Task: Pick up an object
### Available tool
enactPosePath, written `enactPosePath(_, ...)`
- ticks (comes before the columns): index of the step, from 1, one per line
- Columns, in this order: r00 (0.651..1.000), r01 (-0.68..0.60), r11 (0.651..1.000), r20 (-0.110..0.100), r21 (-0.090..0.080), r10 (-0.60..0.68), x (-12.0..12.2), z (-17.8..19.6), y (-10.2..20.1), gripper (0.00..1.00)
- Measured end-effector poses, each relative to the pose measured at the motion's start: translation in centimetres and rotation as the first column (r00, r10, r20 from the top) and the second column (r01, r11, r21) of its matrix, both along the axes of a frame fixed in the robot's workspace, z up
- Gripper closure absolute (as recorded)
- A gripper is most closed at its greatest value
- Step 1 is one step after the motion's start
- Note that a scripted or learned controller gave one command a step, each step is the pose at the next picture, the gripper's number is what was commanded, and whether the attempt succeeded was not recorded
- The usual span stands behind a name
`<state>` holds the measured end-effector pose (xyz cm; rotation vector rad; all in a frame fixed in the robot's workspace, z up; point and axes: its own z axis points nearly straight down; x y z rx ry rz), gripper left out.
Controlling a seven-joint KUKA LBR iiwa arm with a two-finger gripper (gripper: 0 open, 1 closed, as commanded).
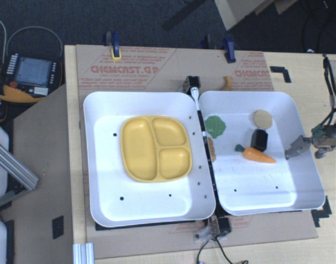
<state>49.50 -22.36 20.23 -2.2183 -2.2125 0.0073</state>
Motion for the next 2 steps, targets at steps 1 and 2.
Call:
enactPosePath(1, 1.0, -0.003, 1.0, 0.009, -0.003, 0.003, 0.3, 0.4, 0.0, 0.0)
enactPosePath(2, 1.0, -0.002, 1.0, 0.002, 0.001, 0.002, -0.9, -5.0, 0.3, 0.0)
